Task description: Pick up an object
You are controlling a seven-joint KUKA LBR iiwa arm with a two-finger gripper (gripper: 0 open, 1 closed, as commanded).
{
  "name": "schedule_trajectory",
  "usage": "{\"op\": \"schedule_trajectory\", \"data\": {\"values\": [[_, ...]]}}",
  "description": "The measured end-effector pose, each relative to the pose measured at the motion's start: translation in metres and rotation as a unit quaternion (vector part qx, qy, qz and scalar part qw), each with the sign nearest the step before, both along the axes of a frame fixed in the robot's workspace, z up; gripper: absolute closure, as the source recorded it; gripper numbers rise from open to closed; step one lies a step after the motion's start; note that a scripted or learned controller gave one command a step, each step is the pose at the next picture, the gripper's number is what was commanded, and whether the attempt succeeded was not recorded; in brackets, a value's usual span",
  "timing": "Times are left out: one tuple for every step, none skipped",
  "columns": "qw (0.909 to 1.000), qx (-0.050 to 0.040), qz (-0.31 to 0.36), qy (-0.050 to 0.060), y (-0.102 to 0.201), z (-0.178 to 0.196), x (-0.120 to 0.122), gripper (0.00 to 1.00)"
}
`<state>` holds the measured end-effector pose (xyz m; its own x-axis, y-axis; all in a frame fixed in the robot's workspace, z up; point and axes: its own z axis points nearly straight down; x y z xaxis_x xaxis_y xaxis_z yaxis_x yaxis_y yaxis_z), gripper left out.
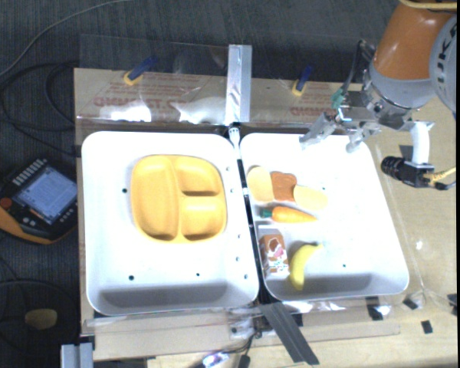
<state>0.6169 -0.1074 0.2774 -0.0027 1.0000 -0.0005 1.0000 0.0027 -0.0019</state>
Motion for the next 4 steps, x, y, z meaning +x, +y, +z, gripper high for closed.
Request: {"op": "schedule_trajectory", "data": {"values": [[0.9933, 0.0009, 0.115, 0.0, 0.032, -0.094, -0.03, 0.0], [0.9893, 0.0004, 0.146, 0.0, 0.006, -0.122, -0.017, 0.0], [0.9893, 0.0006, 0.146, 0.0, 0.006, -0.122, -0.017, 0.0], [0.9945, 0.0002, 0.105, -0.001, 0.047, -0.056, 0.008, 0.0]]}}
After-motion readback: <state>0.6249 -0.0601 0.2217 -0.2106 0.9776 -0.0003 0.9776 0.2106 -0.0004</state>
